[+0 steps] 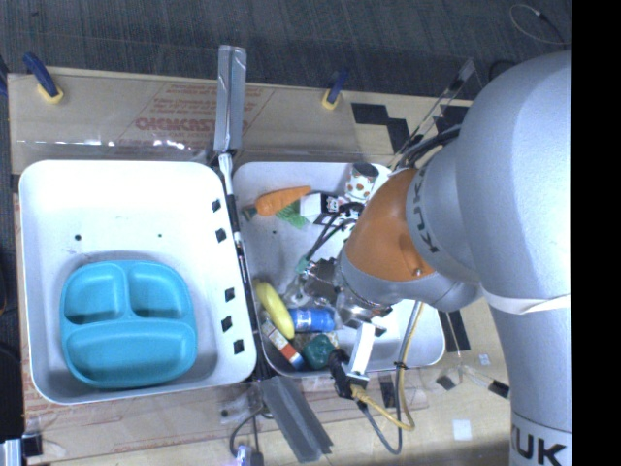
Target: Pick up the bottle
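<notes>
The bottle (312,319), blue with a pale label, lies on its side near the front of the right bin (427,343). A yellow banana (275,309) sits against its left end and a dark green object (318,350) lies just in front of it. My gripper (320,294) is low in the right bin, right above the bottle's upper side. The orange band and grey wrist cover most of it.
An orange carrot (283,200) with a green top lies at the back of the right bin, next to small white and black items (351,190). The left bin (58,192) holds a blue divided plate (126,323). The arm's bulk covers the bench's right side.
</notes>
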